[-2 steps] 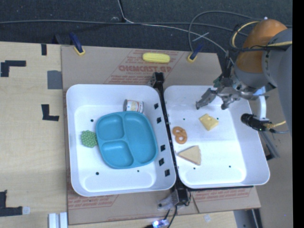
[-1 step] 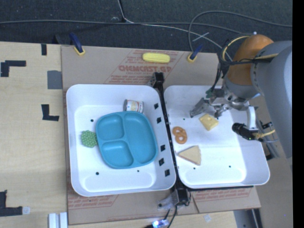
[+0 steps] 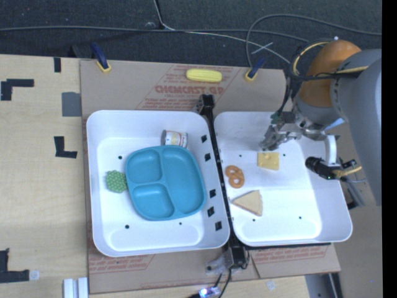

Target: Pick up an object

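Two white bins side by side on a cardboard sheet; black divider [image 3: 214,160] between them is the landmark.

Right of the divider, right bin [image 3: 322,219]: pretzel [image 3: 234,176] just beside the divider, sandwich wedge [image 3: 249,202] near it and lower, yellow cheese square [image 3: 268,161] further right. Gripper [image 3: 271,140] hangs just above the cheese, over the upper part of this bin, well right of the divider. Its tip is small and blurred against the white floor, so cannot tell the claw state and cannot tell whether it touches the cheese. Nothing is visibly held. Arm [image 3: 338,85], grey with orange band, is cut off at the right edge of the view.

Left of the divider, left bin [image 3: 99,228]: blue sectioned plate [image 3: 165,184] in the middle, small can [image 3: 174,138] lying on its side at the plate's upper edge, label unreadable. Green knobbly item [image 3: 115,180] touching the plate's far side from the divider, partly tucked under the rim.

Above the divider's top end, outside both bins, a yellow item [image 3: 203,75] on the cardboard, type unclear.
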Robot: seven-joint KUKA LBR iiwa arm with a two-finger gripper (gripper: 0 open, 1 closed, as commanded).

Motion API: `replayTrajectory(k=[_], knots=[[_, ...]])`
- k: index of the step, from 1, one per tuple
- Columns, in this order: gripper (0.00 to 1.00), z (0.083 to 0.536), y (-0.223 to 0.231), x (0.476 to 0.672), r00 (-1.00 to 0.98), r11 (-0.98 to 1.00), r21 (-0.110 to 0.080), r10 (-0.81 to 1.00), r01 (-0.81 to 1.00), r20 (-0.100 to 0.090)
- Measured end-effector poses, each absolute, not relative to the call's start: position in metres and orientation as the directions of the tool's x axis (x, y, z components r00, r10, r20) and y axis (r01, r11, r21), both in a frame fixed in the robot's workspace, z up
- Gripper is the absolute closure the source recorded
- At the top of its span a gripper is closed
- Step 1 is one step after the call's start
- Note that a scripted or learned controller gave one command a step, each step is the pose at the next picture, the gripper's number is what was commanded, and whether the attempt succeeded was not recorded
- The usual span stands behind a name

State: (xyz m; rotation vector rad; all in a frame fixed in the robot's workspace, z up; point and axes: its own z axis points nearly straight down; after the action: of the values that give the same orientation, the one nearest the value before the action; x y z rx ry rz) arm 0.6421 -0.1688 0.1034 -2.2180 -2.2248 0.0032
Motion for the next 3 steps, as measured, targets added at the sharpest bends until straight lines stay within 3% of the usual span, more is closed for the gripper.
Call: replayTrajectory(k=[2, 3], knots=[[1.0, 0.228, -0.158, 0.646, -0.002, 0.002, 0.005, 1.0, 1.0, -0.001], [1.0, 0.227, -0.158, 0.646, -0.001, 0.001, 0.0, 1.0, 1.0, 0.0]])
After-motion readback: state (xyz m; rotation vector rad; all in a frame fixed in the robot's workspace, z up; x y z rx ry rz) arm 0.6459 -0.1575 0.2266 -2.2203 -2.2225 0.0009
